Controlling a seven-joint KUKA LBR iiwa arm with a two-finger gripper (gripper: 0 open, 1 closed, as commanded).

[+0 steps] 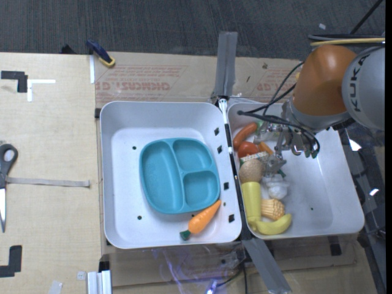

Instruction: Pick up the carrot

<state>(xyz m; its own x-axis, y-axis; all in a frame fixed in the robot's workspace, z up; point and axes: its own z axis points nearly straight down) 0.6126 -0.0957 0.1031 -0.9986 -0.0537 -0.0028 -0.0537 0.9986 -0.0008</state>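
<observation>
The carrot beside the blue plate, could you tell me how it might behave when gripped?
The carrot looks like smooth moulded plastic, so probably stiff, light and somewhat slippery. Its tapered round body may roll or slide from the fingers. It leans against the blue plate, possibly shifting when nudged.

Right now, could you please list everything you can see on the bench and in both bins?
Bins: two, white, side by side on the bench.
Divided plate: one, teal, middle of the left bin.
Carrot: one, orange with a green tip, left bin, at the plate's lower right edge.
Toy foods: a heap, red, orange, tan, yellow and white, along the left side of the right bin; it includes a corn cob and a banana.
Scissors: one pair, grey, at the bench's left edge.
Clip: one, blue and yellow, near the bench's far edge.
Arm: one, grey with an orange band, above the right bin.
Tool: one, dark, over the heap.
</observation>
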